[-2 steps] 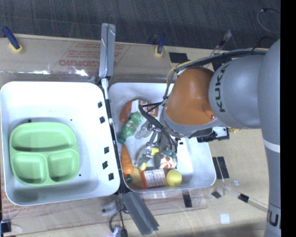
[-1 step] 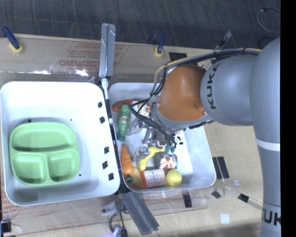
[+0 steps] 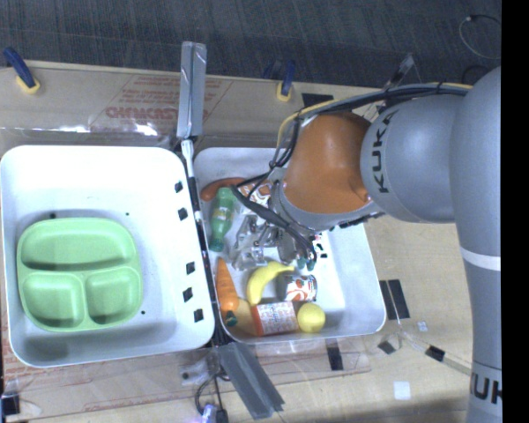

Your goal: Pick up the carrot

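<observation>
The carrot (image 3: 227, 290) lies in the right bin (image 3: 363, 276), along its left wall near the front corner, running front to back, its lower end just beside a bottle (image 3: 273, 317) with an orange label. Next to that bottle sits a lemon (image 3: 310, 317), and a banana (image 3: 271, 279) curves just above them. A green bottle (image 3: 221, 217) lies farther back along the same wall, with a reddish thing behind it, partly hidden. The gripper (image 3: 266, 241) hangs over the bin's middle, right of the carrot and apart from it, above the banana; whether the jaws are wide or narrow I cannot tell, and nothing shows between them. The arm (image 3: 423, 161) with its orange band (image 3: 328, 161) covers the bin's back right. The left bin (image 3: 88, 170) holds a green tray (image 3: 78, 273) with three compartments. Both bins sit on a cardboard-covered surface (image 3: 88, 91)
</observation>
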Tool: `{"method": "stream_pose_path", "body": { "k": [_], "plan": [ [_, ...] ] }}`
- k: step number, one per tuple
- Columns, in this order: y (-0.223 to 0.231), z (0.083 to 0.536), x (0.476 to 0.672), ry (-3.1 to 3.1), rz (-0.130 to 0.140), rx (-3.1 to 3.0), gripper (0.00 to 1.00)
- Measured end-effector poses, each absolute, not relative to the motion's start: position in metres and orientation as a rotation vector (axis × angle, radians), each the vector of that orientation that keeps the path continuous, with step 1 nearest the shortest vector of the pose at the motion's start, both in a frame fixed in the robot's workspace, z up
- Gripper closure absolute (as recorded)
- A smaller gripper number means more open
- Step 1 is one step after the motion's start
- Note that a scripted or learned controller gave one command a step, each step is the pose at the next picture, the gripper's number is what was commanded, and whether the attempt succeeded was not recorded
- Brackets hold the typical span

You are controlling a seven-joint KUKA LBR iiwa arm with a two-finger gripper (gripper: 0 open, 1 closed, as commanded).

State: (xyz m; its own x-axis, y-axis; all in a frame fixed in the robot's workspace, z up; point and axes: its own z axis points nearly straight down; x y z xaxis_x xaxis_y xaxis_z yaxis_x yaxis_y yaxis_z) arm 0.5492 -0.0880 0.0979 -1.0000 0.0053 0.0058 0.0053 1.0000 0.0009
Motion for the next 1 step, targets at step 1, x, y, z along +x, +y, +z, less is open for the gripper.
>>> {"method": "stream_pose_path", "body": {
  "k": [1],
  "plan": [
    [-0.0880, 0.0978, 0.5492, -3.136, -0.001, -0.008, 0.00]
  ]
}}
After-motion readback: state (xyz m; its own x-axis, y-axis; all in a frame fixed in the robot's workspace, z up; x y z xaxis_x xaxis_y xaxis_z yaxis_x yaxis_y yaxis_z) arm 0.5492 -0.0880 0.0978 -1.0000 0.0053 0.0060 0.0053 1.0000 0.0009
